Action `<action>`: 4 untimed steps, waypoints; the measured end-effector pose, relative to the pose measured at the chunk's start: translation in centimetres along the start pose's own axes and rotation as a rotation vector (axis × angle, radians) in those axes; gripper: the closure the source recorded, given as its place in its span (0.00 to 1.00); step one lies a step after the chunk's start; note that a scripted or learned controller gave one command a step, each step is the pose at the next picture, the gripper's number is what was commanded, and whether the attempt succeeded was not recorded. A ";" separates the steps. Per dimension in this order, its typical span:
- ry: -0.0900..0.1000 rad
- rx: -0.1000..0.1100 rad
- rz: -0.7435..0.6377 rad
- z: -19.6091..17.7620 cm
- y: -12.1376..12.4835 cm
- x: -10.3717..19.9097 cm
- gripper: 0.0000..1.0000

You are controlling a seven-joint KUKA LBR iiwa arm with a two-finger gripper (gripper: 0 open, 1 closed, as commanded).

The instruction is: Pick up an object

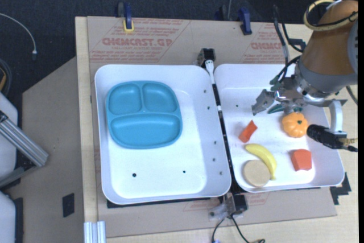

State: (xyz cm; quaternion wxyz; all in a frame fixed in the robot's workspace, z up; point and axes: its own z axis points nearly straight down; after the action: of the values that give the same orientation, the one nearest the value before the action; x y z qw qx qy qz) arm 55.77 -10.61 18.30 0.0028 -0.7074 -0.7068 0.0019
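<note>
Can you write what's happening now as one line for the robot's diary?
claw: open, holding nothing | over right bin | nearest: pumpkin | blue plate: left bin

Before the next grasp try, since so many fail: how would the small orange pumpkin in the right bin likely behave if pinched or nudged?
The pumpkin looks rounded, so it may roll or squirt sideways under a nudge. Its smooth, glossy-looking skin could slip. It sits free on the right bin floor, so nothing would stop it.
</note>
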 end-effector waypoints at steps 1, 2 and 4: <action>0.001 0.002 -0.001 6.3 -0.1 0.6 0.00; 0.000 -0.002 0.000 10.0 -0.1 0.6 0.00; -0.003 -0.012 -0.001 4.1 -0.7 0.8 1.00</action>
State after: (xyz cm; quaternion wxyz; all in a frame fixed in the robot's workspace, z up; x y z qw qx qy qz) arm 55.00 -9.83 14.22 -0.0025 -0.7070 -0.7072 -0.0014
